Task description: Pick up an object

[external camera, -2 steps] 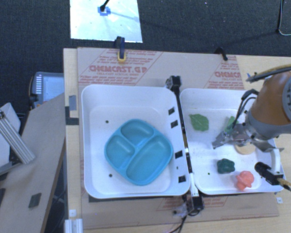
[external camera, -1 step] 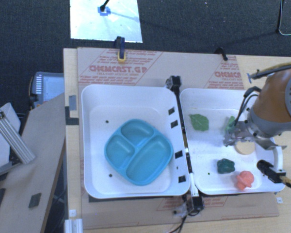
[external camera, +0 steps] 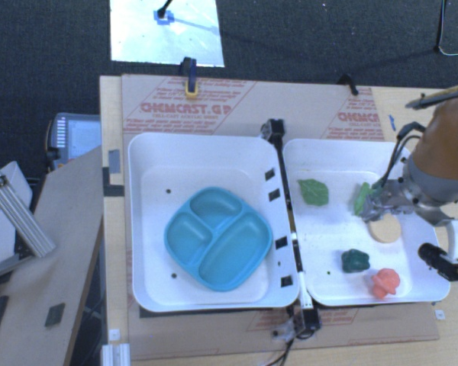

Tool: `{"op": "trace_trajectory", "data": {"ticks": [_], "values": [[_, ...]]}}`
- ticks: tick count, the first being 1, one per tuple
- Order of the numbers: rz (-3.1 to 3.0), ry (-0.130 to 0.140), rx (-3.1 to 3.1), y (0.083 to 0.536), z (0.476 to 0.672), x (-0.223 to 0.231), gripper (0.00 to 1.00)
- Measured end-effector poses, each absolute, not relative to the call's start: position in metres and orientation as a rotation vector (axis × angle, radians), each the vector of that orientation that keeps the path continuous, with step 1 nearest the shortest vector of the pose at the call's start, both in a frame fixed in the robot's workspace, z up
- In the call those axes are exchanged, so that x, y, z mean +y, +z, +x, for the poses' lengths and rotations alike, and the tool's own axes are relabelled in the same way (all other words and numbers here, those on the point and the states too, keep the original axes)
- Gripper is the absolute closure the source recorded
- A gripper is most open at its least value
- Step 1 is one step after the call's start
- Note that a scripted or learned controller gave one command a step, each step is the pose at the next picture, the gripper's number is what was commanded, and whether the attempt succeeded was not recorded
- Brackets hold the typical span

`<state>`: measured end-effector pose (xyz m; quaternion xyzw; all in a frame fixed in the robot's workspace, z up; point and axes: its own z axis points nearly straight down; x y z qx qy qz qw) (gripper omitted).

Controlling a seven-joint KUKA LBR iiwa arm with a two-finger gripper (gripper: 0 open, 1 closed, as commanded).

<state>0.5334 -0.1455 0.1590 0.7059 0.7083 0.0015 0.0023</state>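
Two shallow white bins sit side by side on a bench covered with printed cardboard. The left bin holds a blue divided plate, lying flat near the bin's centre with its three compartments facing up. The right bin holds several small items: a light green leaf-shaped piece toward the upper left, a dark green lump lower down, a salmon-pink piece just to the right of and below that lump, and a pale tan disc near the right side. A second, brighter green piece stands upright at the gripper's left edge, touching or nearly touching it. The arm, grey with an orange band, enters from the right, and its gripper is low over the right bin, just above the tan disc and beside the upright green piece. Whether the hand is spread or pressed together cannot be told, nor whether the green piece lies within it. A black clip sits at the far end of the seam where the bins meet.
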Motion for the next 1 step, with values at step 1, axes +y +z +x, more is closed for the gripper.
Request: {"op": "trace_trajectory", "data": {"ticks": [1], "values": [[2.212,0.006,2.221,0.2130,0.5354,-0.1458,1.00]]}}
